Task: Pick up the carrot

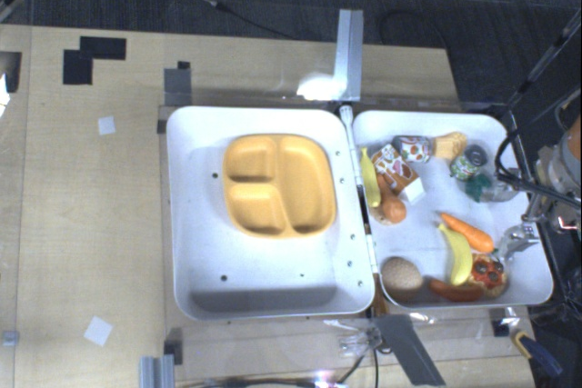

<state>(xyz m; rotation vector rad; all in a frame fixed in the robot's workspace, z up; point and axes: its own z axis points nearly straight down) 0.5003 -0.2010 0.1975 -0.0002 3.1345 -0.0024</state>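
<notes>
Fingers (520, 238): metal, spread unclear, at right bin rim; tapered orange carrot (468, 232) beside.

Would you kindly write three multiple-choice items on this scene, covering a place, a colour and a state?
1. Where does the carrot lie?
A. right bin
B. left bin
C. on the bench

2. What colour is the divided tray?
A. blue
B. yellow
C. red

3. How does the carrot stand to the pincer?
A. held between its fingers
B. lying in the bin, apart from it
C. lifted above the bin

Answers: 1 A, it lies among the food items in the right bin. 2 B, the tray in the left bin is yellow. 3 B, the pincer sits at the bin's right edge.
</notes>
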